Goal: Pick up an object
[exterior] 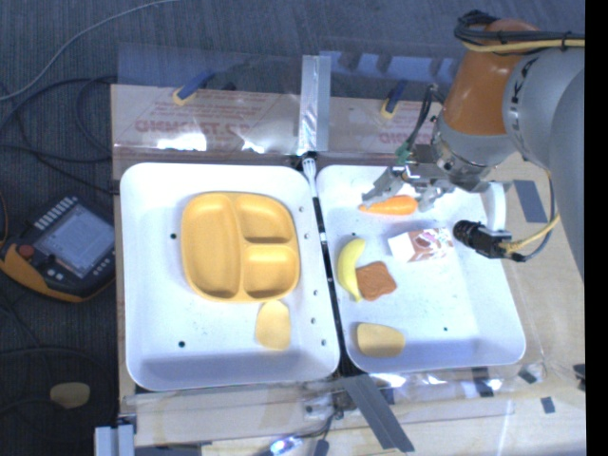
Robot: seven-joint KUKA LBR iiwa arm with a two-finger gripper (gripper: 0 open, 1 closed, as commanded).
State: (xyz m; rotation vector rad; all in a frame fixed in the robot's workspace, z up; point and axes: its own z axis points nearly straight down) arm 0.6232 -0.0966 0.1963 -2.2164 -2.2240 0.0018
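**Hovering over the carrot in the right bin**

Reaching in from the right, the grey arm with its orange band brings the pincer (407,186) low over the far part of the right bin (494,335). Its two fingers are spread apart, one toward the left at the carrot's far edge and one toward the right near its thick end. The orange carrot (389,205) lies flat on the bin floor just beneath them, pointed end to the left; whether the fingertips touch it cannot be told, and nothing is lifted.

Just nearer the camera from the carrot sits a small white and red packet (421,245). To its left lies a yellow banana (350,266), curved along the bin's left wall, with a brown square piece (376,280) touching its right side. Nearer still, by the front wall, rests a tan rounded piece (379,338).

The left bin (152,350) holds a yellow divided tray (238,245) with three compartments, all bare. Just in front of the tray lies a pale yellow rounded piece (273,326).

Left of the counter, on the dark floor, sits a handheld control pendant (65,247) with a screen.
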